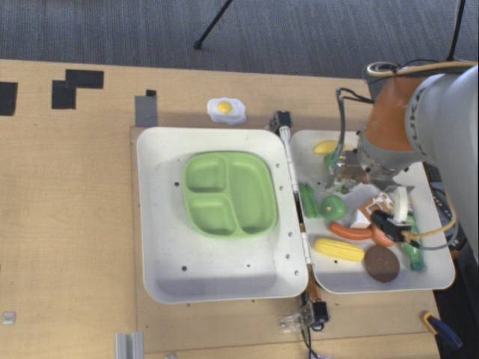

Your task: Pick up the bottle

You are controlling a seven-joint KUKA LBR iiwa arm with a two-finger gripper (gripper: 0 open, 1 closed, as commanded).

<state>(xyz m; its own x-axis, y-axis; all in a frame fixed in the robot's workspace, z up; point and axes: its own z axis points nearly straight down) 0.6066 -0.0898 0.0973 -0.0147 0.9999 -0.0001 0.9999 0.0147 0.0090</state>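
Pincer (352,176) above the right bin (441,275)
Bottle (411,254) (green, likely light, slick): grip mid-body; pincer state cannot be told.

A pale wooden bench (67,223) stands on grey carpet (112,17), crossed by thin black tripod legs (222,12).

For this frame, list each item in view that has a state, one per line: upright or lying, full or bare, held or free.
Green three-compartment plastic tray: flat in left white bin, compartments bare.
Yellow toy corn cob: lying in right white bin, free.
Orange toy carrot: lying, free.
Brown round disc: flat, free.
Fried egg toy: flat on bench, outside bins.
Tool: low over right bin; grip unclear.
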